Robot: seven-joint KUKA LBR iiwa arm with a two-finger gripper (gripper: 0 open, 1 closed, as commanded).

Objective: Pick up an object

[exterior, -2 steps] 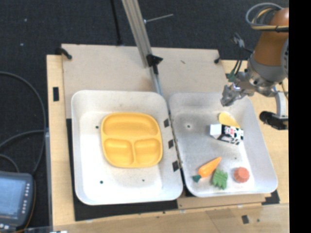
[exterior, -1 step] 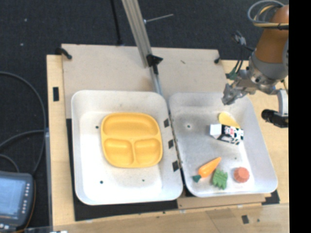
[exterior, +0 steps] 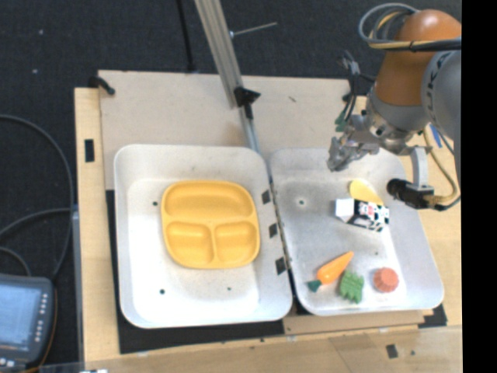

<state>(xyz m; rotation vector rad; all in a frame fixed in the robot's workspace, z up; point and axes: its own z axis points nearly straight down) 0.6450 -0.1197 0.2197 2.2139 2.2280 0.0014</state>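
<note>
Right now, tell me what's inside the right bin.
The right bin holds a carrot, a green toy, an orange-red ball, a black-and-white box and a yellow piece partly covered by that box. The gripper hangs over the bin's far edge.

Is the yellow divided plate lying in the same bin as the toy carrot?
No. The yellow divided plate lies in the left bin, while the toy carrot lies in the right bin.

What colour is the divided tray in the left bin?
Yellow-orange divided tray, plain, clear in the camera view.
</note>
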